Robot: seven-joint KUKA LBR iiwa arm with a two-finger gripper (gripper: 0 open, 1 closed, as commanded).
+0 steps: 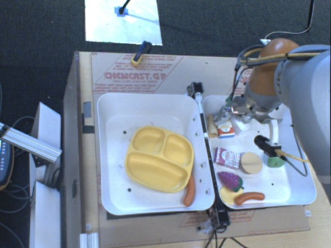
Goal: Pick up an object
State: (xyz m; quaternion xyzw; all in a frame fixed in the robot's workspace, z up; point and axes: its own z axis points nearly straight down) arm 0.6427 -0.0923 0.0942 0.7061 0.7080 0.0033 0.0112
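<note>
A: In the camera view, where is the gripper (231,113)?

B: It is low over the right bin (302,192), close to that bin's far left corner, just above a small red and white carton (226,130). If the jaws are open or closed, I cannot tell; the wrist hides them, and I see nothing held.

A: How will the carton handle?

B: I judge it light and stiff, with flat faces, so taking it across two opposite sides looks best. A banana piece (212,126) lies just beside it, toward the left bin (111,154), and may disturb the grasp.

A: And the count?

B: In the right bin: one carton, one red packet (227,158), one round tan piece (251,163), one purple grape bunch (230,180), one sausage (249,197), one green thing (275,162). In the left bin: one yellow divided plate (159,158) and one more sausage (190,190) just beside it.
</note>
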